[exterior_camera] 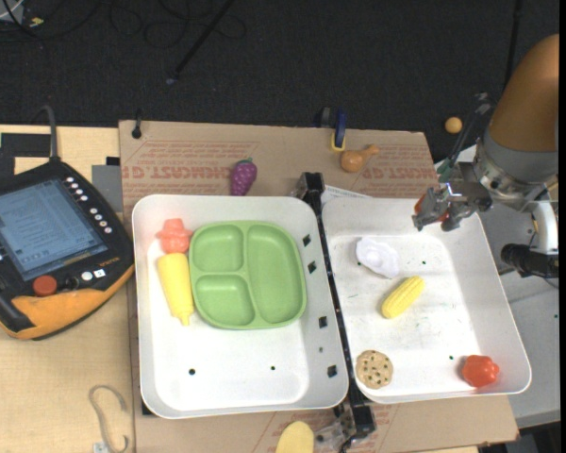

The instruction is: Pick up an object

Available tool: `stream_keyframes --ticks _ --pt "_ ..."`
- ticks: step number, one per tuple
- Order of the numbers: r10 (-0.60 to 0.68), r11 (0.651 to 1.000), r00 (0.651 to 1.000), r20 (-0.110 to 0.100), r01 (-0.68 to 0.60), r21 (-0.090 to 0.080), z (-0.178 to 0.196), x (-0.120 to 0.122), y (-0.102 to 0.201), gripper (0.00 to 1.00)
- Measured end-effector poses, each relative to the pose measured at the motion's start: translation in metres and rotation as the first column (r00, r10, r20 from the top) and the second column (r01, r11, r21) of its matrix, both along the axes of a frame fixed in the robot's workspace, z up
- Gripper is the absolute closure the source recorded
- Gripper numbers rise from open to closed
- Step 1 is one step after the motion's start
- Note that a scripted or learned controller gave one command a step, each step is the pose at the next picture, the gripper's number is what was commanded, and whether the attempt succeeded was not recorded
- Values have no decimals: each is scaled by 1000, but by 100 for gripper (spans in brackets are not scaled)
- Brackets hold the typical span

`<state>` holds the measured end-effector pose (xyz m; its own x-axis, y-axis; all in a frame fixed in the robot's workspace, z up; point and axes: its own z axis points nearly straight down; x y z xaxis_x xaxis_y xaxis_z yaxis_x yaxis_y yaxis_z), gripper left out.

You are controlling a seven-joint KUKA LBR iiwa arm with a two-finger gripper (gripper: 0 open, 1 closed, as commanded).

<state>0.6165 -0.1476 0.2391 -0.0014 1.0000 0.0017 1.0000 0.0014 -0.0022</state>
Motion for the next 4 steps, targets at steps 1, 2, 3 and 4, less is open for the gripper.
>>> stream_keyframes --ticks 1,2,3,4 --pt "-1 1000 1000 -5 1 1 -14 -34 37 100" --pt "1 1000 1000 -3 -1 2 -5 -69 81 100" --pt "0 1000 1000 -6 0 1 -21 -102 124 100" --pt "-1 1000 1000 -2 1 0 -13 -109 130 100"
